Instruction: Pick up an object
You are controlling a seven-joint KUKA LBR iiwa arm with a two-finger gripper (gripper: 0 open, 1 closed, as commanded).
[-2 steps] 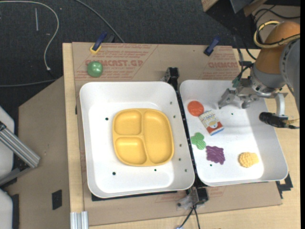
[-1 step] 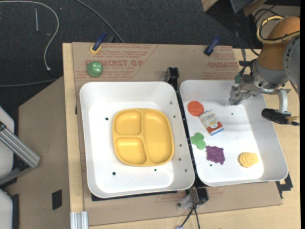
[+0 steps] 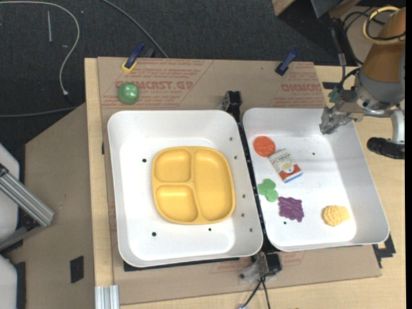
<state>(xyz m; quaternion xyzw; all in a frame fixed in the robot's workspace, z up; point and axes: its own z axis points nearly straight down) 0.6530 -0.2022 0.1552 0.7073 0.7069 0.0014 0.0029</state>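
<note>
From above, the bench is a sheet of brown cardboard (image 3: pixel 193 76) printed with faded red lettering, held at its far edge by two blue clamps (image 3: pixel 134 56). Around it lies dark carpet (image 3: pixel 193 18), with a thin white cable (image 3: pixel 64 76) looping across it at 10 o'clock. A green ball (image 3: pixel 128 93) rests on the cardboard just outside the left bin's far corner.

The left bin (image 3: pixel 129 134) holds a yellow divided plate (image 3: pixel 193 185) at its centre, three compartments, all bare.

The right bin (image 3: pixel 360 172) carries the pickable things. An orange-red round piece (image 3: pixel 264 146) lies near its far left side, with a small white carton (image 3: pixel 285 165) just beside it at 4 o'clock. A green leafy toy (image 3: pixel 268 190) sits near the left wall, a purple grape cluster (image 3: pixel 290 208) just at its 4 o'clock, and a yellow corn piece (image 3: pixel 335 215) lies apart at the near right.

The gripper (image 3: pixel 329 124) hangs over the right bin's far right corner, well apart from every toy, nothing between its fingers; how wide they stand cannot be told. The arm's orange band (image 3: pixel 385 60) rises above it at 1 o'clock.
</note>
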